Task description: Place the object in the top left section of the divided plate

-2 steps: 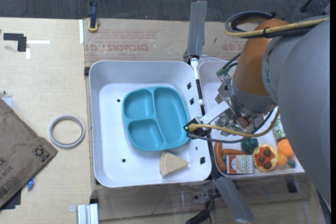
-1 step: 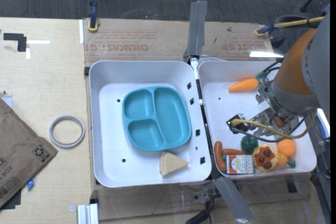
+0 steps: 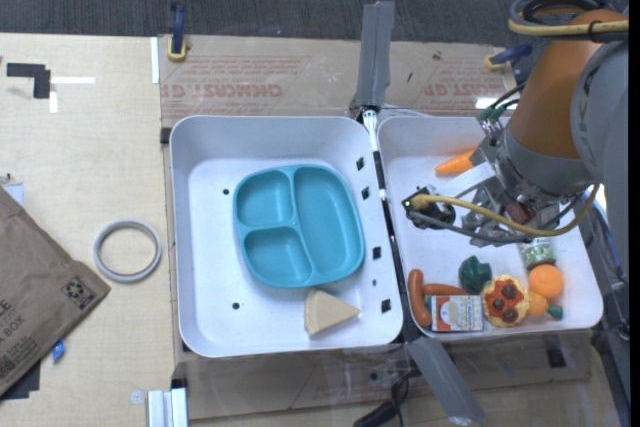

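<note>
A teal divided plate (image 3: 298, 225) lies in the left bin (image 3: 200, 245); it has two small sections on its left and one long section on its right, and nothing lies in them. My gripper (image 3: 497, 220) hangs low over the middle of the right bin (image 3: 410, 140), largely hidden under the grey wrist and orange band. Several toy foods lie around it: an orange carrot (image 3: 455, 163) at the back, a green piece (image 3: 475, 272), a pizza slice (image 3: 505, 300), an orange fruit (image 3: 545, 282), a sausage (image 3: 417, 298) and a small carton (image 3: 460, 313) at the front.
A pale cheese wedge (image 3: 328, 312) lies in the left bin just in front of the plate. A yellow cable (image 3: 450, 205) loops from the wrist toward the divider between the bins. On the bench to the left lie a grey tape ring (image 3: 127, 249) and a cardboard piece (image 3: 35, 290).
</note>
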Action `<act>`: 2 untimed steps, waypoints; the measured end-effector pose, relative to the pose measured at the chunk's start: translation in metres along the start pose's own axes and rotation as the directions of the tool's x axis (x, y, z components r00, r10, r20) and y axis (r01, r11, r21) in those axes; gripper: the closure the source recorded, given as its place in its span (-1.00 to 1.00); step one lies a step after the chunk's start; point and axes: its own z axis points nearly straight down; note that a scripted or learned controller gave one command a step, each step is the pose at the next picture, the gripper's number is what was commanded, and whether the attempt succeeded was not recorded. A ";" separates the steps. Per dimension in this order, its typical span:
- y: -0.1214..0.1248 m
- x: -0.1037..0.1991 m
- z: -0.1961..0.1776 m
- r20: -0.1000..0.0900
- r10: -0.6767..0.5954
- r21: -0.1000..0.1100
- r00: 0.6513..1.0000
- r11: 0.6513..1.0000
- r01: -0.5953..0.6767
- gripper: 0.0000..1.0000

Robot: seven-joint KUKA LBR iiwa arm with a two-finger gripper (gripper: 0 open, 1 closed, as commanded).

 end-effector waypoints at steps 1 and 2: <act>-0.035 0.045 0.070 0.002 0.110 0.001 0.994 0.994 -0.110 1.00; 0.070 0.037 0.073 0.003 0.088 0.001 0.996 0.996 -0.088 1.00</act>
